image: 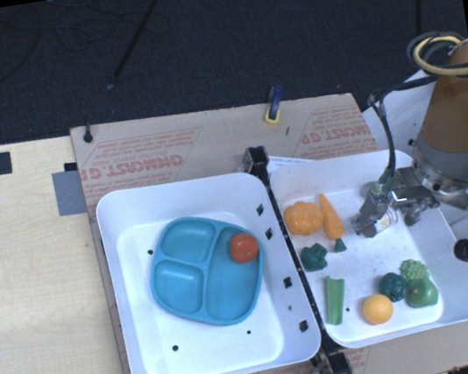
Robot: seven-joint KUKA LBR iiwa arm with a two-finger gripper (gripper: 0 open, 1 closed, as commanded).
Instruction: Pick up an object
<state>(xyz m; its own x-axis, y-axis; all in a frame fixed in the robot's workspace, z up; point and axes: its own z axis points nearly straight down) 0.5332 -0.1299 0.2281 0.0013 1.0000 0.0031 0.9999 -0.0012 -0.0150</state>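
Right bin (441, 231) bare along its far rim; gripper (371, 221) there, finger state unclear; carrot (330, 215) near.

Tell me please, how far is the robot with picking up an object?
Done: a red tomato already lies in the blue divided plate in the left bin. In hand: the gripper is low over the right bin, beside the carrot, with nothing visible between its fingers. Left: the grasp itself; the carrot, orange pepper and green stick lie untouched.
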